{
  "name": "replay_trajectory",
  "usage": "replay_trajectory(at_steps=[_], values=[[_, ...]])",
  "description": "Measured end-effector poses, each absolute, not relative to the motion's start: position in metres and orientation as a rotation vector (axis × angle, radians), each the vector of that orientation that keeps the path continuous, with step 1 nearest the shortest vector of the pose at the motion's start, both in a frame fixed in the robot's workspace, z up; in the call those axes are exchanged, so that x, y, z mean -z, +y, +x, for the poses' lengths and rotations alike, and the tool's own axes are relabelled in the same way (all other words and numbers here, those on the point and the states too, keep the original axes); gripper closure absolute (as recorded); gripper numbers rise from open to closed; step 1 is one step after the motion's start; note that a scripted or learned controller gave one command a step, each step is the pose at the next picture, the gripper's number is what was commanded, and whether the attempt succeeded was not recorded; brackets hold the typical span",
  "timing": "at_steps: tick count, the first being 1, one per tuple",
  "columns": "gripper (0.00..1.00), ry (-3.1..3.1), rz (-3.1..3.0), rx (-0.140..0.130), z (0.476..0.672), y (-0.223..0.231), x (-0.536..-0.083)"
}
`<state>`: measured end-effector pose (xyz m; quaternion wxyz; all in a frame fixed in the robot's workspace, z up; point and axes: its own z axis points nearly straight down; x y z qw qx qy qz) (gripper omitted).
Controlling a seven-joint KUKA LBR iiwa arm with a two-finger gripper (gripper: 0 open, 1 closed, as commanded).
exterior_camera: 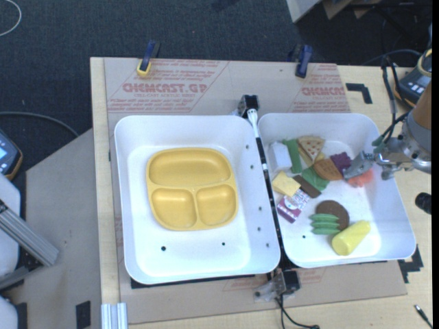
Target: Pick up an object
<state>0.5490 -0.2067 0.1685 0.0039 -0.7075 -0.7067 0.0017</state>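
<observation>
The right bin (394, 211) holds a heap of toy food. In it are a tan waffle piece (311, 146), a green strip (295, 155), a purple piece (341, 162), a yellow block (286, 184), a brown disc (333, 210), a green pod (328, 223) and a yellow oblong piece (351, 237). My gripper (371, 163) hangs low over the bin's right side. Just below it lies an orange-red piece (361, 177), partly hidden by the gripper. I cannot see whether that piece is held.
In the left bin (130, 184) lies a yellow tray (192, 187) with three compartments. A black divider (264, 184) runs between the bins. Blue clamps (302, 60) grip the far edge of the cardboard sheet. Cables trail at the right.
</observation>
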Motion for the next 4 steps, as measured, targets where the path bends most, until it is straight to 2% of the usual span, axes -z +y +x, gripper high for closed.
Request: replay_trajectory(at_steps=[1,2,3,4], values=[[0.0,-2.215,-2.217,-0.004,0.538,-0.209,-0.115],[0.0,-2.218,-2.218,-0.002,0.538,-0.208,-0.083],[1.0,-2.221,-2.222,0.0,0.538,-0.209,-0.095],[1.0,-2.226,-2.228,0.003,0.538,-0.217,-0.142]])
